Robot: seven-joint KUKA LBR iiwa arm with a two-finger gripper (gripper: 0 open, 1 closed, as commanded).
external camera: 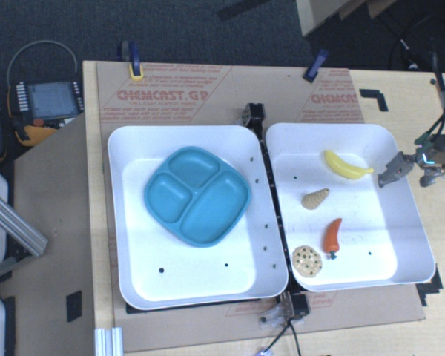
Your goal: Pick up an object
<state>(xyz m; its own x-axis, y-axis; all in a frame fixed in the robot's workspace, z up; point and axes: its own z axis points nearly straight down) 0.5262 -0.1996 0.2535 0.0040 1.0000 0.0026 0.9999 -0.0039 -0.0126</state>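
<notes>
I judge the banana light, rigid, slippery; I grasp mid-body; I cannot tell the gripper state.

The floor around the rig is dark blue-grey carpet. The counter is covered with a tan sheet printed in reddish "CHEMCAST" lettering, held along its far edge by a yellow-and-blue clamp and a blue clamp. To the left, beyond the counter, a handheld control pendant with a small lit screen rests on the floor, its black cable looping above it. An aluminium extrusion bar slants in at the left edge. Light wooden furniture stands at the top right. Lighting is even and soft.
</notes>
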